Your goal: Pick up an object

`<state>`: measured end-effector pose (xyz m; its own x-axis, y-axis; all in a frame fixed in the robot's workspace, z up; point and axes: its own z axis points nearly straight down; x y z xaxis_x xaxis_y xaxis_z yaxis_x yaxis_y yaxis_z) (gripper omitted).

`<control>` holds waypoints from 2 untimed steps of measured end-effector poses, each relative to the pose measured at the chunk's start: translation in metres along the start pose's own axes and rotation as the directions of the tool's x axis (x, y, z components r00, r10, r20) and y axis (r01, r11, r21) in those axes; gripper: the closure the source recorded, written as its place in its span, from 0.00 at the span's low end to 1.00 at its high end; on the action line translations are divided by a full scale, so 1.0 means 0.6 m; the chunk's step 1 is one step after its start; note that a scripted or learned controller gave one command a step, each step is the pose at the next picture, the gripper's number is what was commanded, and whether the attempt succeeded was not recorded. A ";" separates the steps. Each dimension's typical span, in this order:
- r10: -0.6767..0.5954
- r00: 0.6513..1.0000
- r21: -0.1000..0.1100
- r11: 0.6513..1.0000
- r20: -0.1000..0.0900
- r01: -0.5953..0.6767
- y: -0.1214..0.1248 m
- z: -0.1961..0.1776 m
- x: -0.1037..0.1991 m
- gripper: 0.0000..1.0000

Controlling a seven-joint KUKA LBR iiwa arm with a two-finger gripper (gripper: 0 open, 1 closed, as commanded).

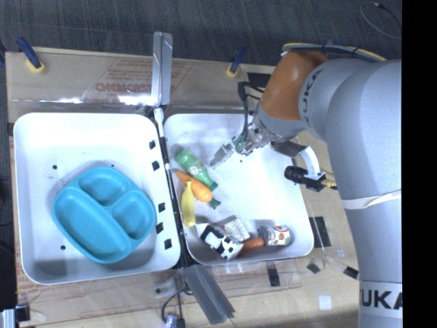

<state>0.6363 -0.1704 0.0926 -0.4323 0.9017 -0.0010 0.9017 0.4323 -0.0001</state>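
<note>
Whether the jaws stand apart or together cannot be told at this size; the gripper [229, 150] shows as a small cluster of pale metal parts hanging over the bare upper floor of the right bin [290, 203], with nothing visibly between its tips. Above it the arm [355, 115] is smooth matte grey, rounded at each joint, with a glossy orange band [283, 87] near the wrist. Both bins are shallow white plastic trays with rounded corners. Just left of and below the gripper lies a green bottle [193, 167], tilted, with a white band around its middle. Touching its lower end is a tapered orange carrot [194, 186], and beside that a curved yellow banana [187, 207] runs along the bin's left wall. Along the bottom wall sits a jumble: a black-and-white blocky piece [224, 244], a small printed packet [237, 228], a reddish sausage shape [252, 243] and a short printed can [277, 236] on its side. The left bin [41, 251] holds a smooth blue divided plate [102, 212] with three rounded compartments. Under the bins the bench [89, 74] is brown, like cardboard.
</note>
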 end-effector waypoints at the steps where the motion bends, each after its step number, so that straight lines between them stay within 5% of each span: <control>1: -0.035 0.999 0.000 0.999 -0.001 0.035 -0.040 0.001 0.117 0.00; 2: -0.014 1.000 0.000 1.000 0.000 0.014 0.021 0.000 -0.010 0.00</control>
<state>0.6501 -0.1706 0.0926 -0.4450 0.8955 -0.0005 0.8955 0.4450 0.0002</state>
